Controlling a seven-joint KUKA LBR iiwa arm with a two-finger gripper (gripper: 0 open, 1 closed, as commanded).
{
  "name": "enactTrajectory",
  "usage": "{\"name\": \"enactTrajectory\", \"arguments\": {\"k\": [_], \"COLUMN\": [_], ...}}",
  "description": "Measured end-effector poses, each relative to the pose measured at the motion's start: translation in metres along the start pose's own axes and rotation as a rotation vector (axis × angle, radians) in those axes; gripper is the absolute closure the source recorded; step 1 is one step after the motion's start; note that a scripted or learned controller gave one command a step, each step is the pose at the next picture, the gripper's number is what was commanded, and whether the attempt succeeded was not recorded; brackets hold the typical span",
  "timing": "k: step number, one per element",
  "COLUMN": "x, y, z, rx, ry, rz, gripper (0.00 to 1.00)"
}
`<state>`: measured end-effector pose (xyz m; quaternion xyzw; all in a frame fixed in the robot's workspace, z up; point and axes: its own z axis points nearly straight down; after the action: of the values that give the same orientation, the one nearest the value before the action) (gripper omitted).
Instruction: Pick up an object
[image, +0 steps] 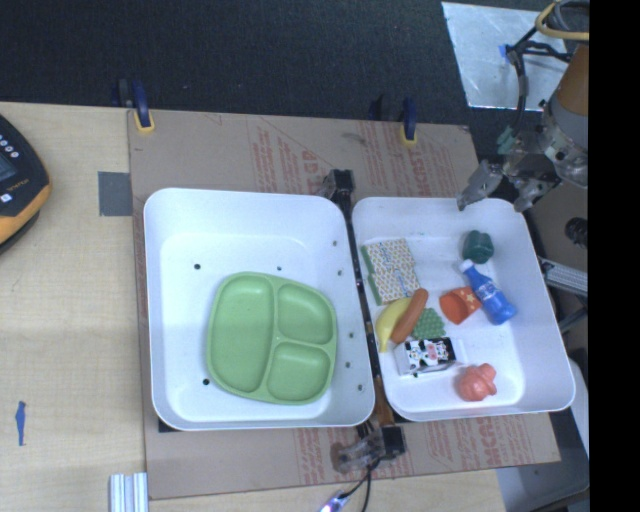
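**Jaws open above the far edge of the right bin**

My jaws (497, 190) hang over the far rim of the right bin (545, 395), near its upper corner, with my arm coming in from the right side. The two fingers stand apart and nothing sits between them, so I hold nothing.

The things to pick from all lie in the right bin. Closest to me is a dark green lump (478, 245), just below my jaws and apart from them. Next to it, a blue bottle (489, 293) lies tilted, its white cap toward the green lump. An orange block (458, 304) touches the bottle's lower side. Near the bin's front corner sits a salmon-pink toy (476, 381). Along the bin's left wall lies a patterned cloth square (390, 268); below it a banana (390, 320) and a sausage (409, 314) lie side by side, touching, over a small green patch (431, 324). A little black-and-white card (429, 354) rests just beneath them.

The left bin (170, 300) holds a green divided plate (271, 338) with three compartments. Both bins rest on a brown board (250, 150) clamped to the wooden surface (60, 350).
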<state>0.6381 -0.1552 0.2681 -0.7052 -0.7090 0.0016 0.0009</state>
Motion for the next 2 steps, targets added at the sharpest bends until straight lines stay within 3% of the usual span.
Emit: {"name": "enactTrajectory", "arguments": {"k": [1,2], "x": [-0.034,-0.029], "y": [-0.008,0.018], "z": [0.177,0.176], "rx": [0.002,0.000], "ry": [0.000,0.001], "rz": [0.001,0.001], "gripper": [0.00,0.00]}}
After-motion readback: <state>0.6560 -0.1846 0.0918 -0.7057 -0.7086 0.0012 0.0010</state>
